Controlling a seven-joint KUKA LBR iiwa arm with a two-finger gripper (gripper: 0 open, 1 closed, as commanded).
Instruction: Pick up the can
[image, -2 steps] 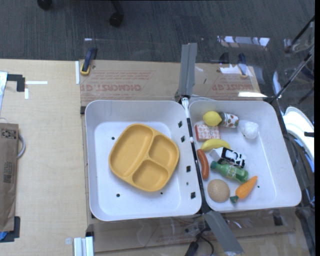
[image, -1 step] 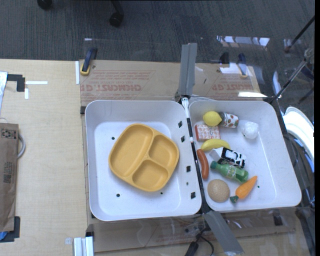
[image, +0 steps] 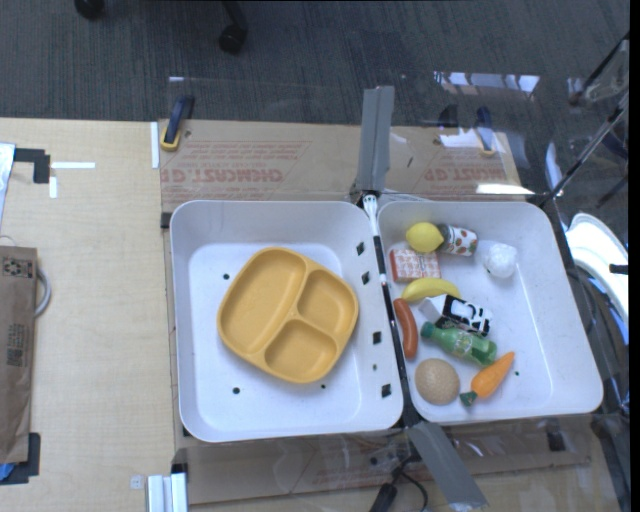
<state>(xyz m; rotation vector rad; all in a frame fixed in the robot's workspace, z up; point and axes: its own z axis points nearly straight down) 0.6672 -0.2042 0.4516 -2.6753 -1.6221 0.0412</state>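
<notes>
You cannot tell the end effector's state from here. The can (image: 460, 240) lies on its side touching the lemon (image: 424, 237), so it could roll away, or you might pinch the lemon instead.

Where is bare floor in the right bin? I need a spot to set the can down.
Free: the right strip of the right bin, from the white ball down past the carrot. Crowded: the left half, where lemon, can, banana and green bottle cluster.

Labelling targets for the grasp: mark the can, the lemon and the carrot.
can (image: 413, 265): camera view, its red label.
lemon (image: 424, 237): camera view, middle of its skin.
carrot (image: 492, 376): camera view, its orange body.
</notes>
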